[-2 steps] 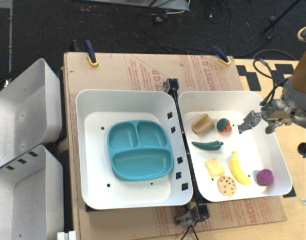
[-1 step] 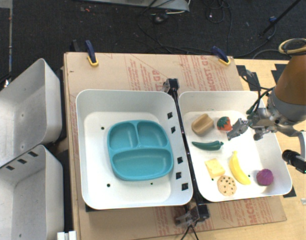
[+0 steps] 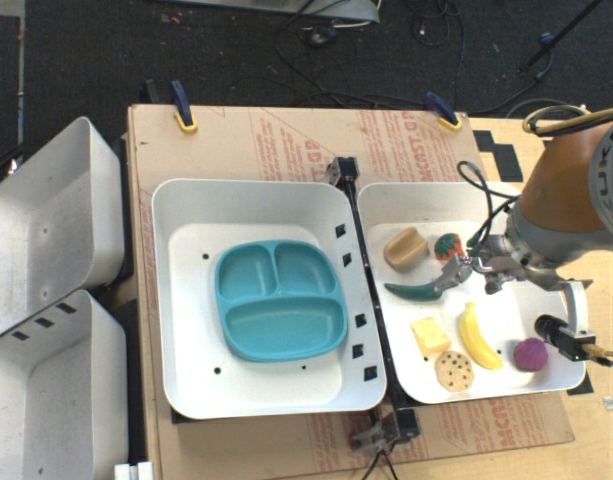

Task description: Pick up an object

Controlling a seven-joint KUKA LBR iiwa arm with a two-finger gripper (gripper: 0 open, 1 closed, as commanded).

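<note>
The right bin (image 3: 426,200) holds several toy foods. A tan bread piece (image 3: 405,248) and a red-and-green strawberry (image 3: 447,245) lie toward the back. A dark green pepper (image 3: 414,289) lies in the middle. A yellow cheese wedge (image 3: 430,335), a banana (image 3: 478,337), a cookie (image 3: 453,370) and a purple plum (image 3: 530,354) lie along the front. My gripper (image 3: 473,279) hangs low over the bin's middle right, open, with nothing between its fingers. Its left finger (image 3: 450,277) sits at the pepper's right tip, just below the strawberry.
The left bin (image 3: 186,268) holds a teal divided plate (image 3: 280,299). The arm with its orange band (image 3: 574,173) comes in over the right bin's right wall. A black fitting (image 3: 560,336) sticks out beside the plum. Two empty white tubs (image 3: 46,268) stand at far left.
</note>
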